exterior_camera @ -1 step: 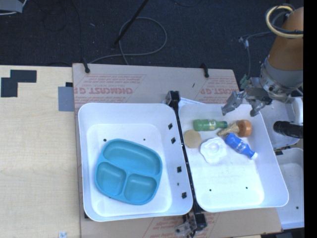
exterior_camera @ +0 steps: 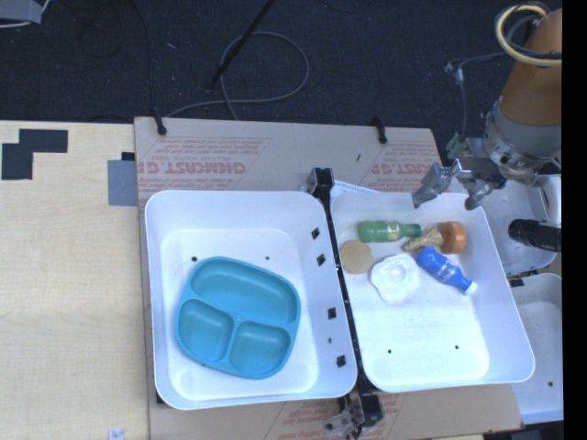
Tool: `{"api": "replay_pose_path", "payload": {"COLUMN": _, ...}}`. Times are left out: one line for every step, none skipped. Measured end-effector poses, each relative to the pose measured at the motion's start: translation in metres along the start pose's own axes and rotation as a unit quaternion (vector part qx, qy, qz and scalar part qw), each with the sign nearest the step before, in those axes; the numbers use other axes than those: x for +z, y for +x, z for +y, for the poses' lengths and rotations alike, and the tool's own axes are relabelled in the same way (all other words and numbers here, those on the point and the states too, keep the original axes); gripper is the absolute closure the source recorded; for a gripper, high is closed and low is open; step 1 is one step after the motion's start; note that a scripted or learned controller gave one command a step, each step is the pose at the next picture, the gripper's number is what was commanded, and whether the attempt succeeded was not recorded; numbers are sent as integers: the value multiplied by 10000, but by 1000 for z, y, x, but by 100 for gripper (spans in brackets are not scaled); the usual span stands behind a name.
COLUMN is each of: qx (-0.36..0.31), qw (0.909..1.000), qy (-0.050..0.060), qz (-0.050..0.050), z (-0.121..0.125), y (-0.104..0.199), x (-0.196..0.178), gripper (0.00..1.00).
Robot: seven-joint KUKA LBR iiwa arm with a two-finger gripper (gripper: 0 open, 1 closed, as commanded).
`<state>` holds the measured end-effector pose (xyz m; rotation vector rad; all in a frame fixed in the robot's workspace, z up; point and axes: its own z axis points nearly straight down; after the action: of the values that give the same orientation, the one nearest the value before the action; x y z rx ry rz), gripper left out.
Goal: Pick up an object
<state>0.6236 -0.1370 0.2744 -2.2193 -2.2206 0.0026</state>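
Camera view is showing me the hand hanging open and gripping nothing above the far rim of the right bin, so I am judging the pick as not yet begun. Lying just below it in that bin are a green bottle, an orange ball, a blue bottle, a tan disc and a white piece, all clustered together. The left bin is carrying a blue divided tray.
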Motion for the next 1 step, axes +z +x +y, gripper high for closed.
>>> {"api": "replay_pose_path", "payload": {"qx": 2, "qw": 10000, "qy": 29, "qz": 6, "z": -3, "y": 2, "x": 64, "gripper": 0}}
